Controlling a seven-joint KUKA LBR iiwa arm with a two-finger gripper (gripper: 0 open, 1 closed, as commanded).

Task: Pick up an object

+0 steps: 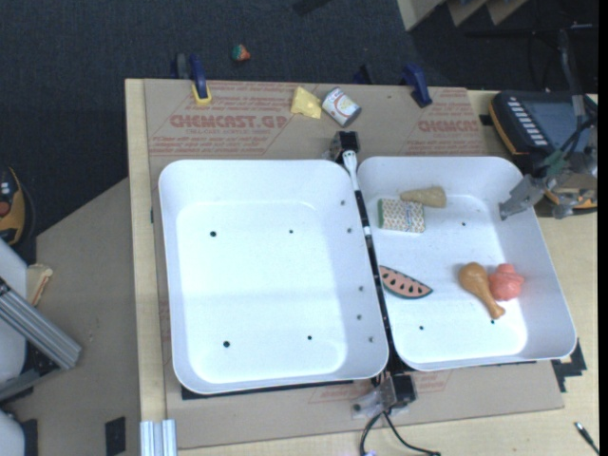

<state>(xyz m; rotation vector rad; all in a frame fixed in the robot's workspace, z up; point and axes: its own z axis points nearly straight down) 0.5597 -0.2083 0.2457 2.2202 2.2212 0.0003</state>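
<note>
The right bin (532, 255) holds several small toys. A tan bread-like piece (423, 197) lies at its back, with a green and white patterned block (402, 216) just in front of it. Near the bin's left wall lies a watermelon slice (406, 283). Towards the right, an orange drumstick (482, 288) rests against a pink lump (508, 281). My gripper (518, 203) hangs at the right bin's back right rim, above and apart from all the toys, with nothing seen in it.
The left bin (190, 255) stands beside the right one. Behind the bins on the board lie a yellow piece (306, 104) and a small white box (341, 106). Blue clamps (199, 76) (414, 84) grip the board's far edge. A black device (528, 122) sits at the back right.
</note>
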